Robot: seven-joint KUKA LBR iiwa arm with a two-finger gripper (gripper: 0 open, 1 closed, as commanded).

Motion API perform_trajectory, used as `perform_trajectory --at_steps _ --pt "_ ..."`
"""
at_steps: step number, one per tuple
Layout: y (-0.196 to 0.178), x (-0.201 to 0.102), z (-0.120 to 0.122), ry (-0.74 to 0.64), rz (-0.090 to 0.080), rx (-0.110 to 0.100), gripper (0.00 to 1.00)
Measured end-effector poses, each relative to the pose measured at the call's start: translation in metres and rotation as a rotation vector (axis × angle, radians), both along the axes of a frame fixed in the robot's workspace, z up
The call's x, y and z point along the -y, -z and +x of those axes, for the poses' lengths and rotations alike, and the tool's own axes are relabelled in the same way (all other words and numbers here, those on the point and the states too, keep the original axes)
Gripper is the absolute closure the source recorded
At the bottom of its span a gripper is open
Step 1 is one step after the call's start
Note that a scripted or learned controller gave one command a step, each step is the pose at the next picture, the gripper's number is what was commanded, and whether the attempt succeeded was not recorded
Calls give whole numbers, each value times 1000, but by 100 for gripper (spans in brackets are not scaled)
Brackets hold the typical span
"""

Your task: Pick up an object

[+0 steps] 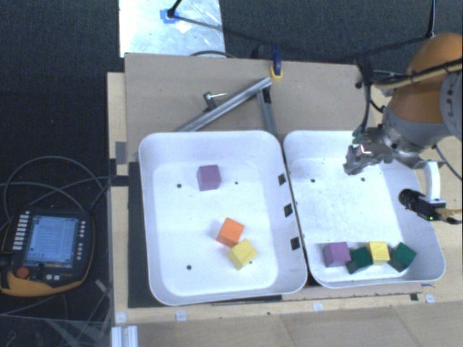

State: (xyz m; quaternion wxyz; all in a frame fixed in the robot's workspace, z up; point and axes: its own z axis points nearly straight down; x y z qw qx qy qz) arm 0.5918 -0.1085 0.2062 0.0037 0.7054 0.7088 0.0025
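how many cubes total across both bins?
7. Left bin: purple cube, orange cube, yellow cube. Right bin, along the near edge: purple, dark green, yellow, green. The arm may hide more.

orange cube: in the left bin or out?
In. The orange cube rests on the floor of the left bin, touching the yellow cube, well inside the rim.

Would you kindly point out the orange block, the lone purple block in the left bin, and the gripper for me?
orange block (231, 230), camera view, on its top face.
purple block (208, 176), camera view, on its top face.
gripper (356, 162), camera view, at its lower tip over the right bin.
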Motion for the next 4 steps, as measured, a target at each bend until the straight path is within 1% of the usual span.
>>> perform_trajectory --at_steps 1,2,4 --pt "-8 0 1 1 1 -6 100" --pt "-21 -48 1 -6 3 -5 100" --pt "-10 -166 5 -6 4 -7 100"
